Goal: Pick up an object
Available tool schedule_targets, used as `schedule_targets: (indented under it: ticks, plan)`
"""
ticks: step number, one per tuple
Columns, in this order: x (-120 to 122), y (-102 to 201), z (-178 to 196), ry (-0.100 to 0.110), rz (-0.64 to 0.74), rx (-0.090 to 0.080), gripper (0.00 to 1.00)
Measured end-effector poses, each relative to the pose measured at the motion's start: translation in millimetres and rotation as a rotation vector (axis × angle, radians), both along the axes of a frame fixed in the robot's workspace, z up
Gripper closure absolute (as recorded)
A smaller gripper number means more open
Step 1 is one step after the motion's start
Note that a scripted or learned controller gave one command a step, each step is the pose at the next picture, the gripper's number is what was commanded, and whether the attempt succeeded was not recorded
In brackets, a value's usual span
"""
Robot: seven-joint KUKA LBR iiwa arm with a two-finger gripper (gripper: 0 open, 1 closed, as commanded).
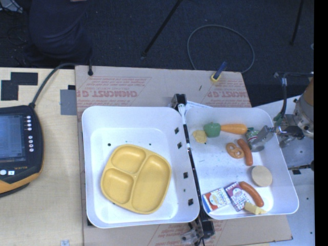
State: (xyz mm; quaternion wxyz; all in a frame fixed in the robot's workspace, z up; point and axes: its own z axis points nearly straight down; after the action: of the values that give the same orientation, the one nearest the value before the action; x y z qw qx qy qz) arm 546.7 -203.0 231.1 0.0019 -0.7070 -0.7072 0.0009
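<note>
Your end effector (254,137) sits at the right bin's (287,188) two o'clock corner; whether it's spread or pinching anything, you cannot tell. Just at its seven o'clock lie a sausage (245,151) and pretzel (234,150), touching. The carrot (233,128) lies at ten o'clock. Crowding here could make you nudge neighbours or close on nothing.

Single fixed camera above the bench (51,86), angled down, mid-distance, both white bins (89,137) framed, seemingly from the front.
</note>
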Motion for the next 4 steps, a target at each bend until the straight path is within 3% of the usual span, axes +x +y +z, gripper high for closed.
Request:
schedule_targets:
  ticks: [1,2,3,4]
  plan:
    - [-27.9,35.5,-147.6,-0.001,0.0,0.001,0.0]
    - [13.8,52.8,-143.7,-0.002,0.002,-0.001,0.0]
    - [100.8,72.4,-144.0,-0.008,0.004,-0.001,0.0]
    - [95.1,71.3,-135.4,0.014,0.005,0.003,1.0]
